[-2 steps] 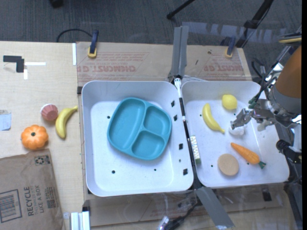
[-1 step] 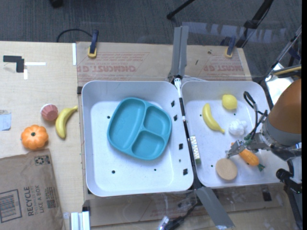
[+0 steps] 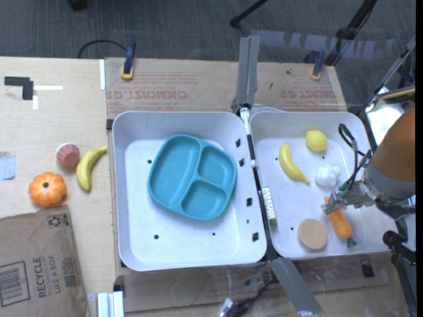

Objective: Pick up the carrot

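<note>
Carrot [image 3: 341, 224] in right bin [image 3: 291, 121], top under pincer [image 3: 335, 203], pincer grip unclear

Arm [image 3: 396, 157] is seen at the right edge: a rounded grey body with a broad orange band above the wrist. A pale, glossy highlight is seen on the casing above the band. Thin black cables are looped from the wrist area down toward the gripper [image 3: 338, 202]. The gripper is built from small dark metal parts with greyish links; finer detail such as screws or markings cannot be made out.
</note>
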